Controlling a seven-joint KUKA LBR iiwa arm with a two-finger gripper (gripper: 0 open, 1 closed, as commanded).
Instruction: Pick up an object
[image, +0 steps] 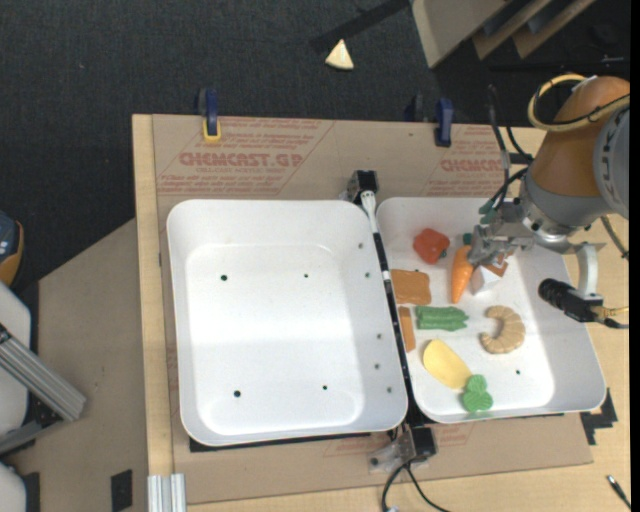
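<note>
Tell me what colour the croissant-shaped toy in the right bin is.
Tan, light brown; the croissant shows in the camera view, near the right bin's far side.

A dark grey carpet (120, 60) covers the floor around the bench, filling the view from nine o'clock round to one o'clock. A brown board (290, 150) printed with red lettering forms the bench top, held at twelve o'clock by two blue clamps (209, 106). A pale wooden piece of furniture (490, 25) stands at one o'clock. A small yellowish scrap (340, 55) lies on the carpet near twelve o'clock. An aluminium rail (40, 380) slants at eight o'clock. Light is even and soft.
</note>
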